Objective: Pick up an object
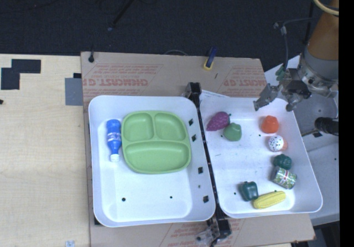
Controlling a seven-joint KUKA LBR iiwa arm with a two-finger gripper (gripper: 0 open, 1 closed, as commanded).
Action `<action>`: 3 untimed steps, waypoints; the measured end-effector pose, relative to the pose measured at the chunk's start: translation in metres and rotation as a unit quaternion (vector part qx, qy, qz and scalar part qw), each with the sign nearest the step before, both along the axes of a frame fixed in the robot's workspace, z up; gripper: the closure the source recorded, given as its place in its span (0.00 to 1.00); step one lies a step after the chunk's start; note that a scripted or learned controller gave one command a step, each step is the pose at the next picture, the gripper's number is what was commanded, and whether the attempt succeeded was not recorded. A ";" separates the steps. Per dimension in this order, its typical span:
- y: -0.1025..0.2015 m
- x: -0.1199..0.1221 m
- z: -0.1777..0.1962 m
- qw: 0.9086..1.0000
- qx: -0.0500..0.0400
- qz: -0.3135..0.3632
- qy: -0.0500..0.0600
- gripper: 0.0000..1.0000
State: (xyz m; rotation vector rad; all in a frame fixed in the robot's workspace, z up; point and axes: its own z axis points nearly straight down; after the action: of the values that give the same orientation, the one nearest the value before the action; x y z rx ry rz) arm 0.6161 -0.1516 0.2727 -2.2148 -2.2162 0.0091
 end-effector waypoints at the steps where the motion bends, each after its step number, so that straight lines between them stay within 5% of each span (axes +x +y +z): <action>1: 0.000 0.002 0.005 1.000 -0.001 0.000 -0.004 0.00; 3: 0.005 0.005 -0.105 1.000 0.000 0.001 -0.002 0.00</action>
State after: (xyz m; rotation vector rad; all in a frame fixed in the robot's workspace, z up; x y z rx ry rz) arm 0.6212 -0.1469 0.1675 -2.2145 -2.2203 0.0051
